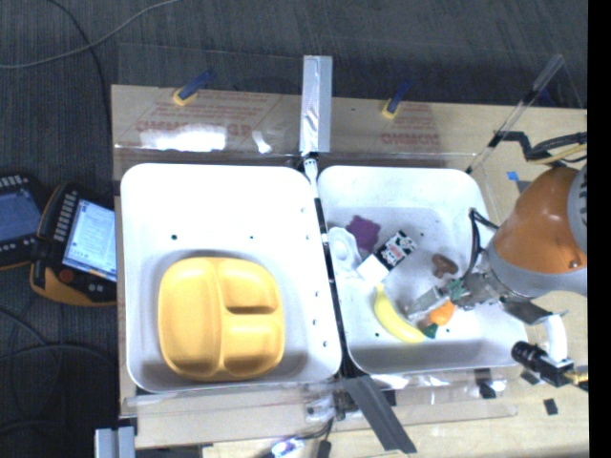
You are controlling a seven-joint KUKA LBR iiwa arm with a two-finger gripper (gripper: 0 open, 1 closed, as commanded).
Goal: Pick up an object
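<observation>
My gripper (426, 304) reaches into the right bin (449, 191) from the right and sits low near its front. It hangs right over a small orange item with a green tip (440, 315), beside a yellow banana (393, 319). Whether it has hold of anything is hidden from this view. Further back in the same bin lie a purple piece (363, 227), a black-and-white box (396, 248), a small brown item (443, 263) and two white items (344, 246) by the left wall.
The left bin (210, 184) holds a yellow compartment tray (221, 315). A divider wall (325, 256) separates the bins. The arm's orange band (537, 225) looms over the right bin's right rim. A handheld pendant (74, 246) lies off the bench to the left.
</observation>
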